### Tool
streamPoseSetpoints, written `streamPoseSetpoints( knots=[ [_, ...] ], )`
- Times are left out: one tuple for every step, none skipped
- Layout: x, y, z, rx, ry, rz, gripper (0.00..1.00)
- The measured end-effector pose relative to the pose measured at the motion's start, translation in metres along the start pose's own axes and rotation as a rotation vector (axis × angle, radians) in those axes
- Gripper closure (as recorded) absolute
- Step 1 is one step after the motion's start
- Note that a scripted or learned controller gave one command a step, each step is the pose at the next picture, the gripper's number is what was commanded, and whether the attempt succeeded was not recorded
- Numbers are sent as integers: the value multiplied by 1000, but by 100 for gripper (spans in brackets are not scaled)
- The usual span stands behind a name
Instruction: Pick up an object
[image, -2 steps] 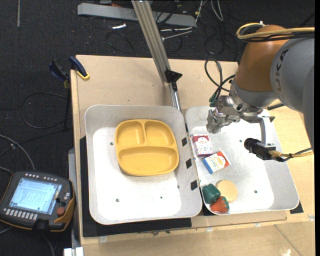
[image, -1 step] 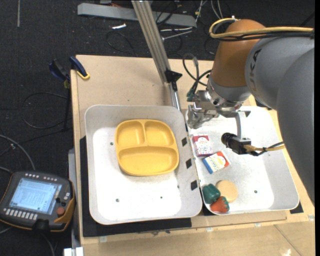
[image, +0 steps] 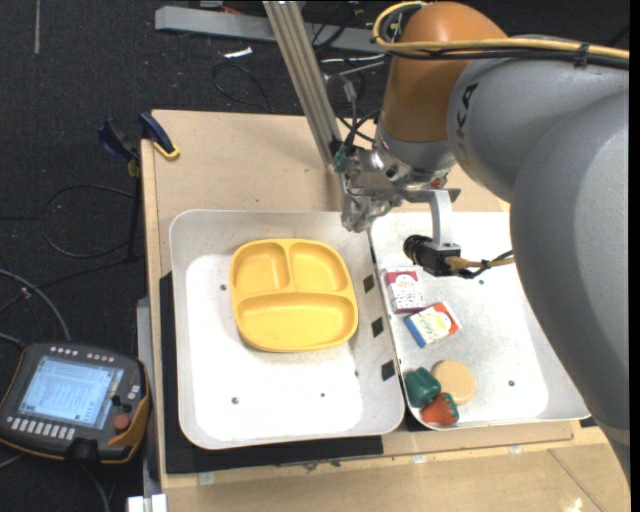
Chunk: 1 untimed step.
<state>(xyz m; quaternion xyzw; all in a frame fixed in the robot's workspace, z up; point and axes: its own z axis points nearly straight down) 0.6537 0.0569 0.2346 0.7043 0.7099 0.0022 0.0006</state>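
My gripper (image: 396, 236) hangs over the far end of the right bin (image: 500, 330), near the wall between the two bins. Its fingers stand apart, open, with only bare bin floor between them. Just below it lies a small pink-and-white carton (image: 403, 290), then an orange-and-white carton (image: 432, 325). Toward the bin's near corner sit a tan round biscuit (image: 456, 377), a green pepper (image: 420, 383) and a red fruit (image: 440, 409). A yellow divided plate (image: 293, 295) lies in the left bin (image: 200, 340).
A slanted metal pole (image: 305, 80) rises behind the gripper. A blue-and-yellow clamp (image: 150, 135) lies at the bench's far left corner. A teach pendant (image: 70, 400) rests on the floor at lower left. My arm covers the right bin's far right side.
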Motion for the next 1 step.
streamPoseSetpoints(
  knots=[
    [42,11,4,1,-1,2,100]
  ],
)
